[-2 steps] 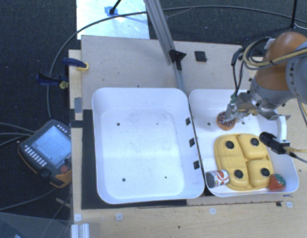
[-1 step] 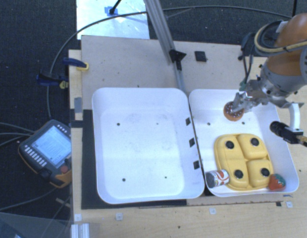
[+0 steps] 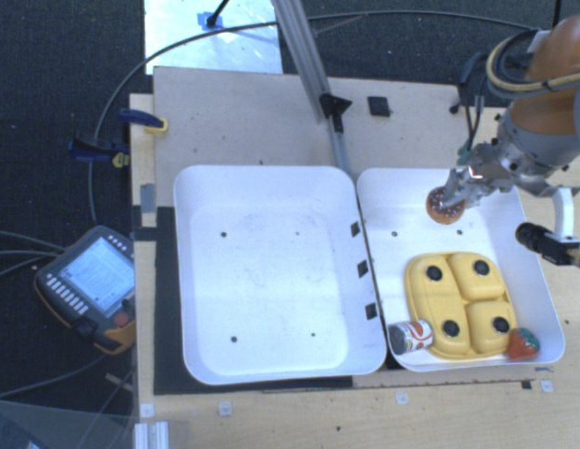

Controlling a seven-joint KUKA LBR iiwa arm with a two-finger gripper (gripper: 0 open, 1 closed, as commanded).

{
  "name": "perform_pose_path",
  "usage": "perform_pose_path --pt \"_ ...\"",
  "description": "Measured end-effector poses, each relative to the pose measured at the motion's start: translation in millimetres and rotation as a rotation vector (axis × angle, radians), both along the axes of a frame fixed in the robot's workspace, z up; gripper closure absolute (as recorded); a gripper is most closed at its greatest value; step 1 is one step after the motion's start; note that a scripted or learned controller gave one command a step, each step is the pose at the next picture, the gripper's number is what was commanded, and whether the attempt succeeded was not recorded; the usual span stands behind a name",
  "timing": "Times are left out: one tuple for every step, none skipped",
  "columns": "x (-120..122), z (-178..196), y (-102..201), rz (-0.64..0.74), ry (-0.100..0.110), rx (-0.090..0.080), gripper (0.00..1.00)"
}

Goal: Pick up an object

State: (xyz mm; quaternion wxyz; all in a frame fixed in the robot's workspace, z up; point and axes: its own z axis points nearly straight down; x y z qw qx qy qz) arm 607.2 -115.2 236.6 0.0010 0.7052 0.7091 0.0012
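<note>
Brown round object (image 3: 445,209) sits directly beneath the jaws.

A tan worktop (image 3: 243,120) fills the middle of the frame. At the lower left lies a grey handheld screen box (image 3: 89,283) with black cables (image 3: 28,251) beside it. At the worktop's upper left edge sit a blue clamp (image 3: 94,148) and a yellow-tipped one (image 3: 145,120) — close together. A grey pole (image 3: 304,40) leans in from the top — ending near the worktop's middle.

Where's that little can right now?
The can lies on its side in the right bin, at its near left corner, right against the yellow tray and close to the divide between the two bins.
</note>
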Motion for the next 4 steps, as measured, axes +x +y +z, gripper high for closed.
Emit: perform_pose_path --pt "-7.7 -11.4 50.0 0.003 0.003 0.001 1.00" --pt "-21.5 -21.8 99.7 0.003 0.004 0.002 1.00" --pt "-36.0 -28.8 151.7 0.004 0.004 0.002 1.00" --pt "-48.2 -9.8 201.3 0.005 0.001 0.003 1.00"
